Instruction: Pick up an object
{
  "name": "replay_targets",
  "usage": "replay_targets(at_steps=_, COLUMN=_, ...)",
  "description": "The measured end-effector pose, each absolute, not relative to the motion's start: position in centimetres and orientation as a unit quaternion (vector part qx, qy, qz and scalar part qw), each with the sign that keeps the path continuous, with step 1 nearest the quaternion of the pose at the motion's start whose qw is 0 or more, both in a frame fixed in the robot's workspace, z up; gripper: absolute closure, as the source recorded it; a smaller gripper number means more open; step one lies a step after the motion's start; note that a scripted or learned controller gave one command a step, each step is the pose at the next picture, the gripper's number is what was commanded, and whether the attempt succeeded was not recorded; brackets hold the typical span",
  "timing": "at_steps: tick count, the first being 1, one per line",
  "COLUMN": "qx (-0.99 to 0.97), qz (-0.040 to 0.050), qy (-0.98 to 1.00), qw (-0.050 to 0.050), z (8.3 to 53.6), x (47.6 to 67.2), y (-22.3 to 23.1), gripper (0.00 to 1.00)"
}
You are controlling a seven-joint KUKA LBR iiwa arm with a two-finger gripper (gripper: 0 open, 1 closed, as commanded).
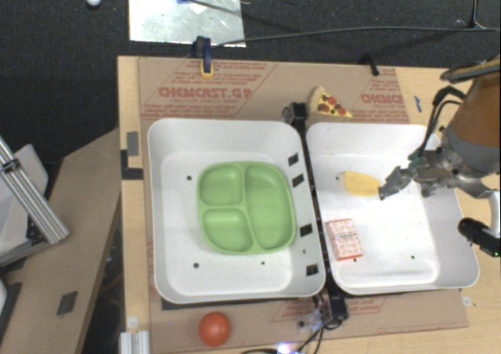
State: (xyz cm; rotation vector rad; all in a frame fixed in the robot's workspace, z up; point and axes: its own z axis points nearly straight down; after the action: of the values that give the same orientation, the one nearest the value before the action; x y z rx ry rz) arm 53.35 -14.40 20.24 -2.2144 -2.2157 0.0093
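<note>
The right bin [438, 266] holds a pale yellow object [362, 183] near its middle left and a small red and white box [344, 238] closer to the front. My gripper [394, 184] hangs over the right bin, its tips just right of the yellow object. The arm comes in from the right edge, grey with an orange part above.
The left bin [168, 266] holds a green divided plate [246, 207]. A toy pizza slice [330, 102] lies on the cardboard behind the bins. An orange ball [214, 328] rests in front of the left bin. A clamp [203, 55] sits at the back.
</note>
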Motion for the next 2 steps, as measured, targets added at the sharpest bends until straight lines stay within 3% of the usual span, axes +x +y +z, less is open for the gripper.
replay_targets(at_steps=1, qx=-0.706, qz=-0.0004, qy=-0.708, qw=0.000, z=20.9, x=53.6, y=-14.4, gripper=0.00)
replay_targets(at_steps=2, qx=-0.707, qz=0.0006, qy=-0.707, qw=0.001, z=15.5, x=52.9, y=-15.1, gripper=0.00)
